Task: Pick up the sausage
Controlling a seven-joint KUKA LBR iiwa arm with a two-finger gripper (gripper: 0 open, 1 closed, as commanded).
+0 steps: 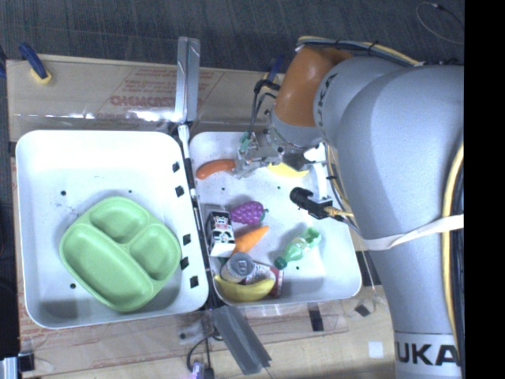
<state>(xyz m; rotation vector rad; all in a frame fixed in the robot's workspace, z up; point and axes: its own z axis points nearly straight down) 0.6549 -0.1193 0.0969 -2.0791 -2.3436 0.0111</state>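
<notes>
The sausage [213, 168] is orange-red and lies in the back left corner of the right bin [344, 268], with one end near the divider. My gripper [243, 161] is low in that bin, right at the sausage's right end. Whether it touches the sausage is hidden by the gripper body. The sausage rests on the bin floor.
In the right bin lie purple grapes [247, 212], a carrot [251, 238], a green bottle [297, 249], a can [239, 268], a banana [245, 290], a small black-and-white box [220, 229] and a yellow item [278, 168] beside the gripper. The left bin [47, 164] holds a green divided plate [120, 251].
</notes>
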